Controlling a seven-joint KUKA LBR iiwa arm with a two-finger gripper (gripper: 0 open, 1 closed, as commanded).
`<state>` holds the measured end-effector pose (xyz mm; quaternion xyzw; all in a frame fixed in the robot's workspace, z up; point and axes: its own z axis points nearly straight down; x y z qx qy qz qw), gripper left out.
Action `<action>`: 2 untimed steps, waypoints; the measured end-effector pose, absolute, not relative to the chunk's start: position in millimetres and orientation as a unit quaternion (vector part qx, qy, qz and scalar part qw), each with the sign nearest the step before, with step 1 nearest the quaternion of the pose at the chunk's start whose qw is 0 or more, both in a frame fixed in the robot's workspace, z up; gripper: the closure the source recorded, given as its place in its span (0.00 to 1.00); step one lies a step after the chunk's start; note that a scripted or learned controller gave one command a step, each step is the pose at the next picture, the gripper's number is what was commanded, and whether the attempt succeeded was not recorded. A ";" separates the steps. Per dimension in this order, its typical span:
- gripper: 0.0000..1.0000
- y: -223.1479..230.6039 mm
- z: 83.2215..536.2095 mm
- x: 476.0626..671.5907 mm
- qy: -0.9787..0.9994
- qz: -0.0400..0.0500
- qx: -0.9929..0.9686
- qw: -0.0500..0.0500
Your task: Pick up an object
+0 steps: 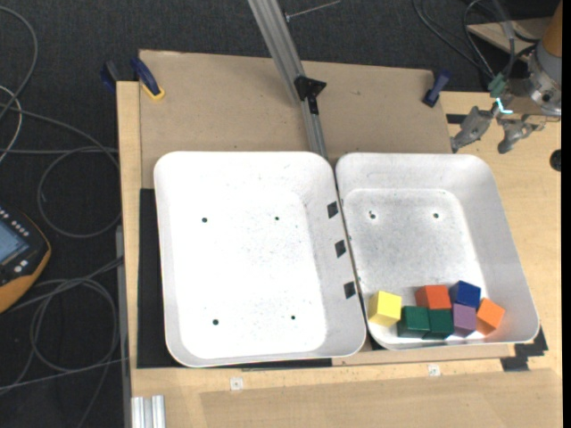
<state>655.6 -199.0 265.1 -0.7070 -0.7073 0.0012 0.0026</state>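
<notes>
Several small blocks huddle at the near edge of the right bin (500,230): a yellow block (385,307), a green block (426,321), a red-orange block (435,297), a blue block (466,292), a purple block (465,316) and an orange block (490,313). My gripper (489,134) hangs at the upper right, above the bench just beyond the right bin's far right corner. Its two fingers stand apart with nothing between them.
The left bin (169,239) lies beside the right one. A slanted metal pole (281,43) rises from a clamp behind the bins. Blue clamps (435,87) hold the board's back edge. Cables and a handset (18,252) lie off the bench to the left.
</notes>
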 end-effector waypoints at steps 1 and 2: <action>0.00 -198.9 268.6 656.4 -0.708 0.000 -0.706 0.000; 0.00 -201.7 206.4 651.7 -0.707 0.002 -0.707 0.003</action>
